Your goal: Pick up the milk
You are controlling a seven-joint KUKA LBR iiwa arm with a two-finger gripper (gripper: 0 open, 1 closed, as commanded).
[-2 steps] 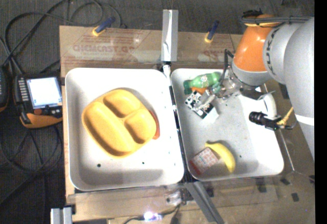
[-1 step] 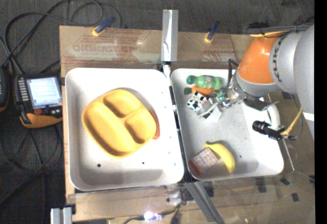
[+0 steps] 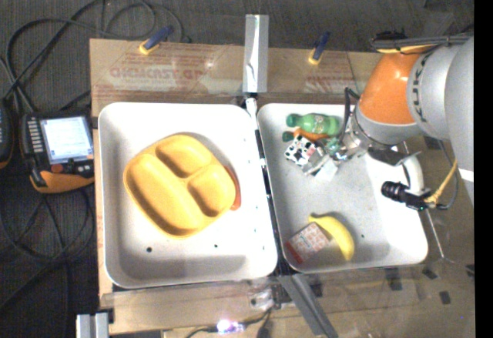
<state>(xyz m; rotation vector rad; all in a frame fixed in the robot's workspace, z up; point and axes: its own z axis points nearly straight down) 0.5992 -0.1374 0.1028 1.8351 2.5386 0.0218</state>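
The milk (image 3: 300, 152) is a small carton with a black-and-white pattern. It lies on its side in the upper part of the right bin (image 3: 385, 213). My gripper (image 3: 333, 155) is down in that bin, right against the carton's right end, below the grey arm and its orange band (image 3: 389, 94). A white bit of the carton shows just under the gripper. The arm's wrist hides the gripper's tips.
A green bottle (image 3: 312, 123) lies just behind the milk. A banana (image 3: 339, 235) and a small red-and-white packet (image 3: 306, 242) sit at the right bin's front. The left bin (image 3: 123, 252) holds a yellow divided plate (image 3: 181, 182). A divider wall (image 3: 263, 175) separates the bins.
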